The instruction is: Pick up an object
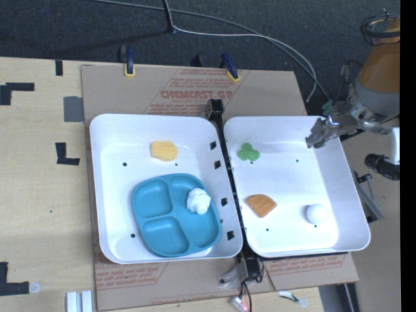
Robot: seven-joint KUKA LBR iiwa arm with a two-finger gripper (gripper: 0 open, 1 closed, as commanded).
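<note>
Blue tray holds white lump; end effector over right bin's rim

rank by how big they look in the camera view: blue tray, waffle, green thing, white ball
1. blue tray
2. waffle
3. green thing and white ball: look about alike, so no ranking between them.

We've got a blue plastic sectioned tray carrying a white crumpled lump, plus a yellow flat piece. Next bin over: a green leafy piece, an orange-tan checked waffle and a white ball.
</note>
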